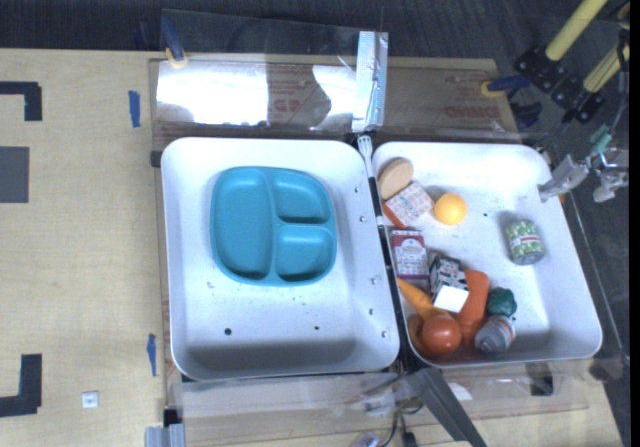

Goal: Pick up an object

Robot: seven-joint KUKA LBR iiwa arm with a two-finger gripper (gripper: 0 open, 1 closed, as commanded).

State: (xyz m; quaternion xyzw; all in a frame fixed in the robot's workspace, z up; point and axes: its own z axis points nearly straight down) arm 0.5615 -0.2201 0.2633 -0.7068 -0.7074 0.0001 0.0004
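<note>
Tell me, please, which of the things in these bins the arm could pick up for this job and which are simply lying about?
Candidates to pick up, all in the right bin:
orange ball
green can
tomato
carrot
red box
bread roll

Just lying about:
blue divided tray in the left bin
clear plastic sheet behind the bins

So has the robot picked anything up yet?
Not yet, it seems. Nothing looks done: the orange ball, green can and tomato all lie in the right bin. The hand sits at that bin's upper right edge. The whole pick remains.
</note>
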